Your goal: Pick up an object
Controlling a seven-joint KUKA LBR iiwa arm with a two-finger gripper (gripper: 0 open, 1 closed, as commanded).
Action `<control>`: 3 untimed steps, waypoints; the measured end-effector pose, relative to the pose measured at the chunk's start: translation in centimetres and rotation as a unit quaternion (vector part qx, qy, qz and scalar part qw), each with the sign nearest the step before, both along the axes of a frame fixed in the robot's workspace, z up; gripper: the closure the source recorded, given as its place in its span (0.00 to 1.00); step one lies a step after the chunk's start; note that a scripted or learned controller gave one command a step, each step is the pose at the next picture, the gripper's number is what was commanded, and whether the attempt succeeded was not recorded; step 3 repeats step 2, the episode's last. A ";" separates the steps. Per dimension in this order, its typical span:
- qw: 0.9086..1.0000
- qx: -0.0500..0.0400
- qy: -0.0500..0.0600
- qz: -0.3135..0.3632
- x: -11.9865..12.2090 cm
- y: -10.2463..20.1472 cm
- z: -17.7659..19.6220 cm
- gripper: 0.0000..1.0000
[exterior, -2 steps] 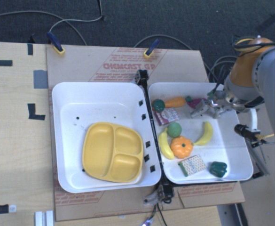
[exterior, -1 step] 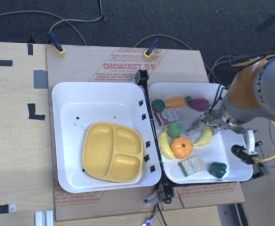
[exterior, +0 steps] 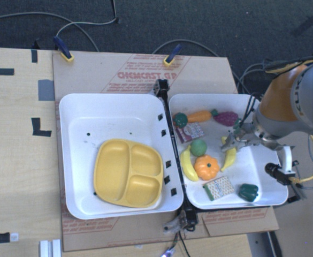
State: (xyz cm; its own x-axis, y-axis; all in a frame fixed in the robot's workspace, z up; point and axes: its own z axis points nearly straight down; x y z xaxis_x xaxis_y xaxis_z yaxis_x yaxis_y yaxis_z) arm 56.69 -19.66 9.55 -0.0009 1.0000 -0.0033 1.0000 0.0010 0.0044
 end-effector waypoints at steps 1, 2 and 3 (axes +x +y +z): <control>1.000 0.002 0.001 0.001 5.6 6.1 -1.0 1.00; 1.000 0.002 0.003 0.001 2.7 12.6 10.2 1.00; 1.000 0.002 0.003 0.001 2.7 12.6 10.2 1.00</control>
